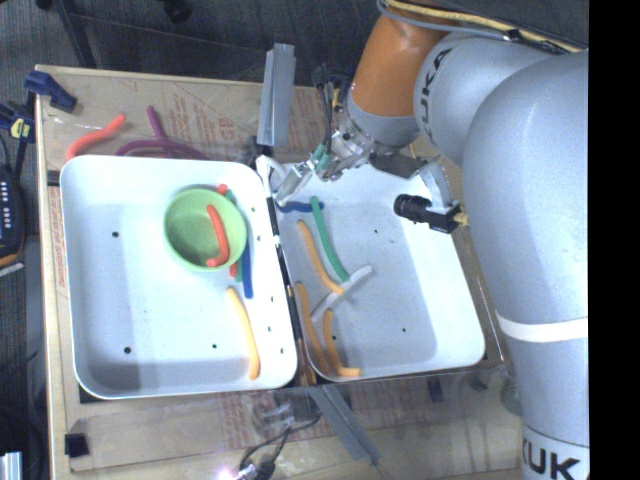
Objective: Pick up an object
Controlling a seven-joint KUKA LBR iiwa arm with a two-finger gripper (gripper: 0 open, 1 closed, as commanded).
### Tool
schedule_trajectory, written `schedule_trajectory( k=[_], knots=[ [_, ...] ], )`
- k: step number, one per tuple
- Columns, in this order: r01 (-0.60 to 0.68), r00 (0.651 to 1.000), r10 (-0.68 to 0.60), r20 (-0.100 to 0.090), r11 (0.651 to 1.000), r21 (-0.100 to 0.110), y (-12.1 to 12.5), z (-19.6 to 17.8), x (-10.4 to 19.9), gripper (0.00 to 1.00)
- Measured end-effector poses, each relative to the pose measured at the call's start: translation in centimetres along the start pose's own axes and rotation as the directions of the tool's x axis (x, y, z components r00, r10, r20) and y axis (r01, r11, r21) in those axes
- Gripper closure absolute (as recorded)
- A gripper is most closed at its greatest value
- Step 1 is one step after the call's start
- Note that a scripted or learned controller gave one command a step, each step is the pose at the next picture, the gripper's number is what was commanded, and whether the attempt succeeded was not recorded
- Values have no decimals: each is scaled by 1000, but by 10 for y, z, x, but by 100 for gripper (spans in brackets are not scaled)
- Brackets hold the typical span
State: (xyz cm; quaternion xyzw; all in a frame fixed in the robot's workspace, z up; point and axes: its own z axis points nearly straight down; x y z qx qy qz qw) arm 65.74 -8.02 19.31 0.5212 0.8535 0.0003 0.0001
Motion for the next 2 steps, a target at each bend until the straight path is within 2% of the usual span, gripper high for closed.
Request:
schedule_trajectory(
  k=[1, 2],
  knots=[
    [11, 1000, -11, 9, 1000, -1, -10, 51, -20, 0],
    [-5, 1000, 5, 7, 1000, 2, -28, 81, -25, 0]
  ],
)
